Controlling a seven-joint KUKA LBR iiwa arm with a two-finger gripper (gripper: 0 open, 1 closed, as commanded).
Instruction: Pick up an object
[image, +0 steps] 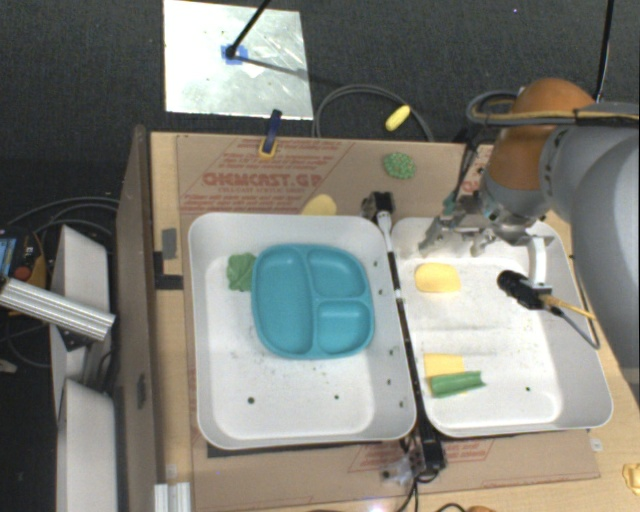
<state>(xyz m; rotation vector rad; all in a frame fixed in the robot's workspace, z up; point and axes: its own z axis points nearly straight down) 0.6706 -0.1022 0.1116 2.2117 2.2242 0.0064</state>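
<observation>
My gripper hangs over the back of the right bin, its fingers spread open with nothing between them. Just in front of it, slightly to the left, a pale yellow rounded object lies on the bin floor. Nearer the front of the same bin, a yellow block lies touching a green pea pod. The left bin holds a blue divided plate, and a small green leafy piece sits against the plate's left edge.
Behind the bins on the cardboard lie a green round item and a yellow piece. A small black part stands at the back of the rim between the bins. The grey arm comes in from the right.
</observation>
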